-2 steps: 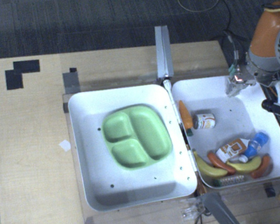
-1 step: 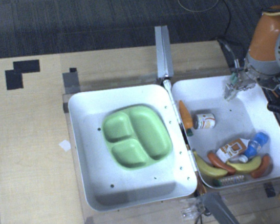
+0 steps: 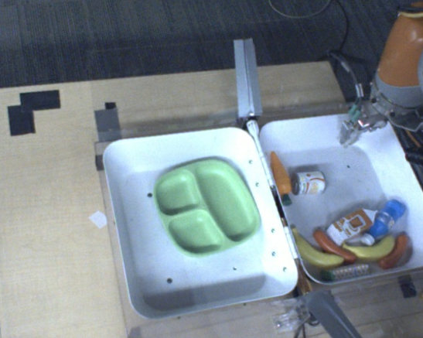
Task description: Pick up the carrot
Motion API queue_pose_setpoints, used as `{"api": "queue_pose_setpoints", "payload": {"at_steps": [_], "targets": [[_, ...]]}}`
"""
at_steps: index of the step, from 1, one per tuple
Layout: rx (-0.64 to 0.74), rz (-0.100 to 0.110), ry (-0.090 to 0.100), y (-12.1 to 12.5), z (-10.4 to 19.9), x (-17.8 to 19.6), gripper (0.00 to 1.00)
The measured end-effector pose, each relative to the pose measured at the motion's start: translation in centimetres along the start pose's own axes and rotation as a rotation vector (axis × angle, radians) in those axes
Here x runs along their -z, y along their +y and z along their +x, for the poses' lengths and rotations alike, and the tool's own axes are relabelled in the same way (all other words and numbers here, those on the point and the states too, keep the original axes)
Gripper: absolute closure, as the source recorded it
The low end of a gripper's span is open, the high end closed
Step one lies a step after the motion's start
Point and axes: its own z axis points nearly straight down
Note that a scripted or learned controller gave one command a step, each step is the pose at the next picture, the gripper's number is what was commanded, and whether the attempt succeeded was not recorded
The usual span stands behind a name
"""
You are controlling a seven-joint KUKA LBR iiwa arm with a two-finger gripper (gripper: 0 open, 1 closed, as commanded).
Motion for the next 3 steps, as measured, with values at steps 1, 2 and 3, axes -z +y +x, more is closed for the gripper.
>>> {"api": "queue_pose_setpoints", "payload": {"at_steps": [1, 2, 3], "targets": [[0.006, 0.010, 0.012, 0.0, 0.5, -0.1, 0.00], [-0.122, 0.008, 0.005, 0.7, 7.5, -1.3, 0.00], [-0.274, 0.008, 0.005, 1.9, 11.0, -1.3, 0.00]]}}
